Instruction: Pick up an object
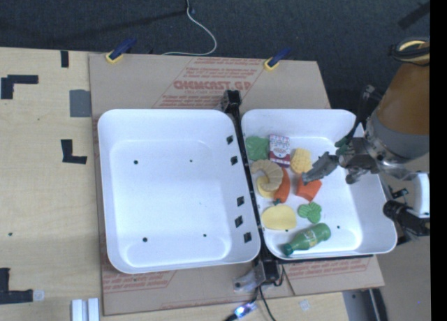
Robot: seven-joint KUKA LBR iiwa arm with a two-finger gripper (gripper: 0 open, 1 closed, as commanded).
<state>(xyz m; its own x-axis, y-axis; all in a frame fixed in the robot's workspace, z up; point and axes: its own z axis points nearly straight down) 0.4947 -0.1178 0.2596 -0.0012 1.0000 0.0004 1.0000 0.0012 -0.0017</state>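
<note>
Right bin point(349, 123) | red-orange block point(309, 188) | small, angular, under fingers point(320, 168)

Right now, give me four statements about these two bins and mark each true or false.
1. All the toy food lies in the right bin. True.
2. The green bottle stands upright. False: it lies on its side near the front rim.
3. The gripper is over the left bin. False: it is over the right bin, by the red block.
4. The yellow corn lies beside the small carton. True.
</note>
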